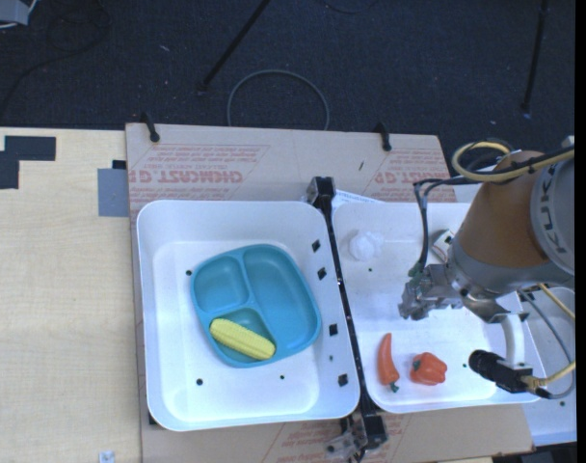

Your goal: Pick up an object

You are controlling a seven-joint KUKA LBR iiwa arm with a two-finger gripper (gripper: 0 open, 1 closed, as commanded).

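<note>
In the right bin [370, 394] lie a red chili pepper [386, 360] and a small red bell pepper [428, 368], both near the front edge. A small clear cup or lid [363, 247] rests near the bin's back left corner. My gripper [415, 302] hangs over the middle of the right bin, above and a little to the right of the chili, apart from both peppers. Nothing shows between its fingers. In the left bin [168, 374] a blue divided plate [256, 302] carries a yellow corn cob [242, 339] in its front compartment.
A black divider [336, 297] runs between the two bins. Both bins sit on a cardboard sheet [235, 167] on the bench. The grey and orange arm [505, 230] covers the right bin's right side.
</note>
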